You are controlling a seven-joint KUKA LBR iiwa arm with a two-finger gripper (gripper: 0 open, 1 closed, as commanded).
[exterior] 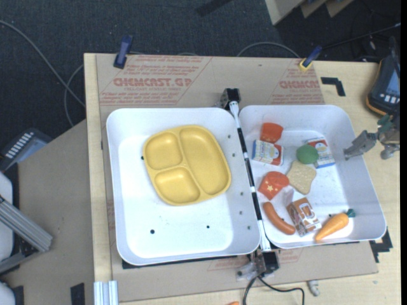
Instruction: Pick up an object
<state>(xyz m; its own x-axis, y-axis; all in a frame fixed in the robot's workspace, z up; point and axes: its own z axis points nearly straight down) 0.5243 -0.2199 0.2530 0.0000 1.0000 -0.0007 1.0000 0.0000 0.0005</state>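
The right bin (362, 189) holds several toy foods: a red piece (271, 132), a small white and blue carton (266, 152), a green ball (307, 154) beside a white packet (321, 150), a tan bread slice (301, 178), a red round piece (273, 184), a sausage (278, 217), a brown wrapped bar (304, 215) and an orange carrot (332, 226). My gripper (375, 146) hangs over the right rim of this bin, to the right of the white packet. It is open, with nothing between its fingers.
The left bin (127, 221) carries a yellow divided plate (186, 164). A black clip (231, 97) sits at the top of the seam between the bins. A dark device (385, 88) lies on the bench at the far right.
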